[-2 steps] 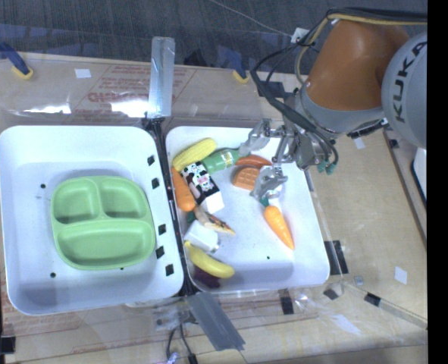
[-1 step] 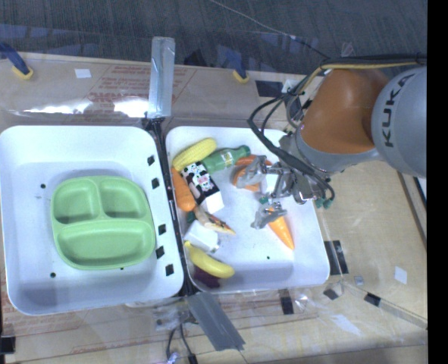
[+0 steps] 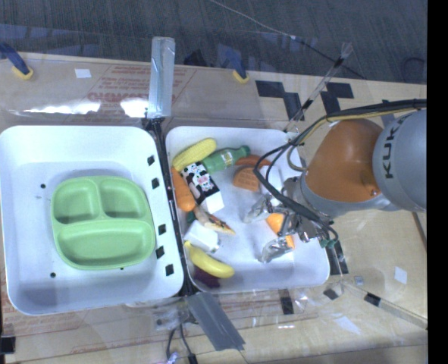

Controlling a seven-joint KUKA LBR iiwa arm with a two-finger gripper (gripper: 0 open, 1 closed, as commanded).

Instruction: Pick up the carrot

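The carrot (image 3: 183,192) lay along the left wall of the right bin (image 3: 314,279), between a yellow banana (image 3: 194,152) above it and a black-and-white carton (image 3: 202,180) just beside it, and nothing was touching it, so the pick looked not yet begun on that thing. The gripper (image 3: 278,233) hung low over the right side of the same bin, well apart from the carrot, with something small and orange (image 3: 275,221) at its tip; whether it was gripping that or was wide or narrow could not be told. By this reading the reach, the grasp and the lift all remained.
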